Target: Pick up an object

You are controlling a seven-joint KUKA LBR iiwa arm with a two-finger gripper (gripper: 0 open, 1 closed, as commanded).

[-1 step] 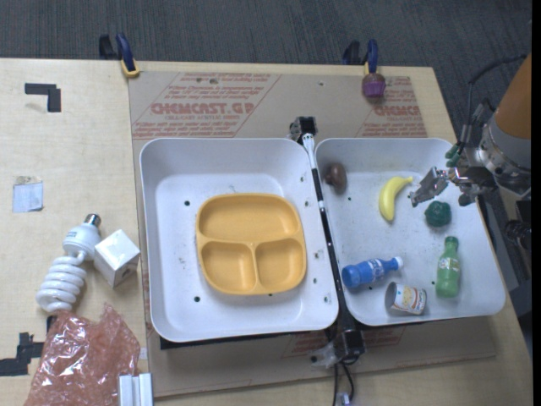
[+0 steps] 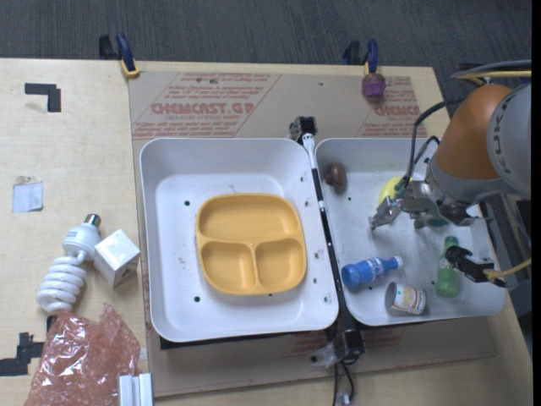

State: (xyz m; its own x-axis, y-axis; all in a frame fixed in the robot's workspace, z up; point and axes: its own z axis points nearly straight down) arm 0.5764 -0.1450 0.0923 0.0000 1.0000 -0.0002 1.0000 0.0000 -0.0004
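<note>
My gripper [image 2: 385, 216] hangs over the upper middle of the right bin [image 2: 363, 307], on the grey arm with its orange band [image 2: 473, 138]. A yellow object [image 2: 390, 187] lies just behind the gripper, partly hidden by it. A small brown object [image 2: 336, 174] rests near the bin's back left corner. A blue bottle [image 2: 369, 271] lies on its side below the gripper. Toward the front right are a small can [image 2: 406, 299] and a green bottle [image 2: 448, 273].
The left bin [image 2: 169, 227] holds a yellow divided tray [image 2: 251, 242]. On the bench to the left lie a spiral light bulb [image 2: 69, 265], a white cube [image 2: 117, 256] and a crinkled pink bag [image 2: 84, 358]. A purple object [image 2: 374, 84] sits behind the right bin.
</note>
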